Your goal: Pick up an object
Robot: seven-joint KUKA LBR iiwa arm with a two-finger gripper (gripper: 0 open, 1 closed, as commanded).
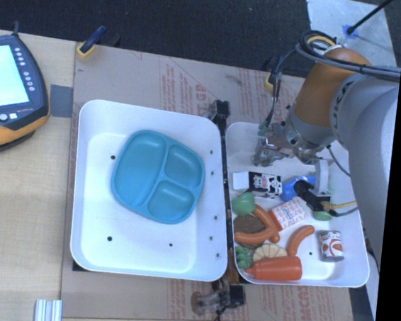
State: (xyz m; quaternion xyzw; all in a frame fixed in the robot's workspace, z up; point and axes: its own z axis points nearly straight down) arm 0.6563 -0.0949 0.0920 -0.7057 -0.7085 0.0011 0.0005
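- The grey arm with an orange band (349, 101) reaches in from the right, over the far end of the right bin.
- The shallow white left bin (91, 180) holds a light-blue plastic divided plate (157, 176), lying flat near its middle.
- The shallow white right bin (349, 275) holds a pile of toy food in its near half.
- The two-finger metal gripper (266, 155) hangs over the bare far-left corner of the right bin; I cannot tell how it stands.
- An orange toy carrot (274, 269) lies along the near edge.
- A black-and-white milk-style carton (259, 183) lies just beside the gripper, nearer the camera.
- A small red-and-white can (330, 245) sits at the right.
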